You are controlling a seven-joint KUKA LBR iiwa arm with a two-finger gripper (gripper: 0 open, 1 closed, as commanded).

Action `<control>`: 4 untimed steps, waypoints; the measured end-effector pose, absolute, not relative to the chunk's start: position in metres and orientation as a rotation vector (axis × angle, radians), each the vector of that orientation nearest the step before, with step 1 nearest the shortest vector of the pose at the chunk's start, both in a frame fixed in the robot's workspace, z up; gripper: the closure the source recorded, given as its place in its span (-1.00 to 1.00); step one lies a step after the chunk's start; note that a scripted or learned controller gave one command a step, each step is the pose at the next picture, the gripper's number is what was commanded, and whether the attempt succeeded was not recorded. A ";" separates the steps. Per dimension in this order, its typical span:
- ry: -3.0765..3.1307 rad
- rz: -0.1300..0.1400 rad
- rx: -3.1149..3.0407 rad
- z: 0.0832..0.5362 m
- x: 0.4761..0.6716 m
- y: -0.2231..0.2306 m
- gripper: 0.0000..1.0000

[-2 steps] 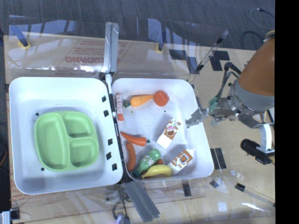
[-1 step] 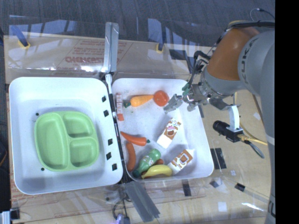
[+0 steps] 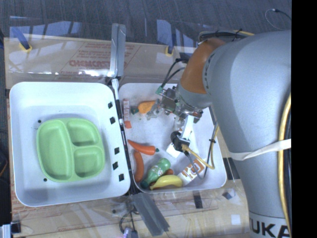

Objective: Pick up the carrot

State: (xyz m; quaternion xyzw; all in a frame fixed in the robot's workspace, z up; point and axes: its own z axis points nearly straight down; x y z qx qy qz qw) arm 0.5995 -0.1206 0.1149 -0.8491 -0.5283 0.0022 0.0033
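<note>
The carrot point(image 3: 142, 147) lies near the left wall of the right bin point(image 3: 218, 180), long axis roughly across the bin, its green-tipped end pointing toward the bin's centre. Nearer the front edge lie a sausage point(image 3: 139, 166), a green bottle point(image 3: 156, 170) and a banana point(image 3: 166, 182). The left bin point(image 3: 25, 98) holds a green divided plate point(image 3: 71, 149). The gripper point(image 3: 166, 104) hangs over the right bin's back part; whether it is open cannot be told.

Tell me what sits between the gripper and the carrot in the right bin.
Nothing visible does. The gripper hangs over the upper part of the right bin, and the carrot lies below it on bare white floor. The hot dog and green bottle lie beyond the carrot.
</note>
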 end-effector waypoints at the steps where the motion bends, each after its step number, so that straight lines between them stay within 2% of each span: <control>1: -1.665 0.010 -2.652 0.125 0.600 -0.119 1.00; 2: -1.863 0.006 -2.523 0.107 0.580 -0.113 1.00; 3: -1.800 0.003 -2.572 0.192 0.622 -0.053 1.00; 4: -1.439 0.004 -2.790 0.191 0.656 -0.055 1.00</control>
